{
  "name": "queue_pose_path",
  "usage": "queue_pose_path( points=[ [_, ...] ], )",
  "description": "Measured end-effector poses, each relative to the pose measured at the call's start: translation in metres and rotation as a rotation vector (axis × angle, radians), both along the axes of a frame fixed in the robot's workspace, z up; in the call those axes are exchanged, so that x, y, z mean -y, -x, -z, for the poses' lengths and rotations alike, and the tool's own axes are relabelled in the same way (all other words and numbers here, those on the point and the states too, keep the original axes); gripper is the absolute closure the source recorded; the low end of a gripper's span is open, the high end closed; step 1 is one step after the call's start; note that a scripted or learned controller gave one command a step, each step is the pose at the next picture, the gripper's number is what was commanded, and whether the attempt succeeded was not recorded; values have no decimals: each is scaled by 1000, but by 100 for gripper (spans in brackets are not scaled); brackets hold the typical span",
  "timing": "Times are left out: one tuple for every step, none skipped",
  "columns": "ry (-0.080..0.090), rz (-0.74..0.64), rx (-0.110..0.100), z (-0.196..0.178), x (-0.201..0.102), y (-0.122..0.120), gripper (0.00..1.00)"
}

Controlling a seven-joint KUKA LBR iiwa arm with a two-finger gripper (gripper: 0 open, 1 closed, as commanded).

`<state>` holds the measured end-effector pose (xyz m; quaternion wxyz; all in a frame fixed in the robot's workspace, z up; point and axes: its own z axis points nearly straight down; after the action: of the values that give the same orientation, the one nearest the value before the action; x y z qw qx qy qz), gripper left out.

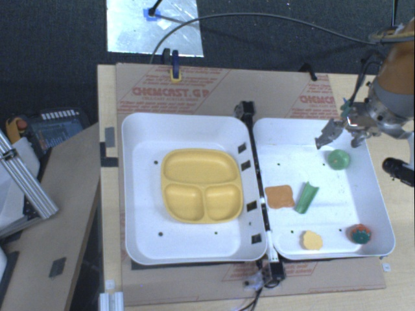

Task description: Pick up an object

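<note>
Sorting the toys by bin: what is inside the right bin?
The right bin holds a green ball, an orange square, a green block, a yellow piece and a small orange-and-teal toy. The gripper covers a patch beside the ball.

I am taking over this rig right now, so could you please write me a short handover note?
Gripper: open, holding nothing, above the right bin near its far right corner.
Right bin contents: green ball just beside the fingers, green block, orange slab, yellow piece, orange-and-teal object.
Left bin: yellow divided tray.
Done: nothing picked up yet.
Left: grasp and lift one object.
</note>
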<state>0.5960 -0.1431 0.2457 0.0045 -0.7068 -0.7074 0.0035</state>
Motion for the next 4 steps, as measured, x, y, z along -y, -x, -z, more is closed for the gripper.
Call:
queue_pose_path(
  points=[
    [2,-2,13,-8,-1,-2,0],
    [2,-1,11,35,-6,0,0],
    [1,0,10,93,-2,6,0],
    [2,-3,13,145,-2,-5,0]
  ],
)
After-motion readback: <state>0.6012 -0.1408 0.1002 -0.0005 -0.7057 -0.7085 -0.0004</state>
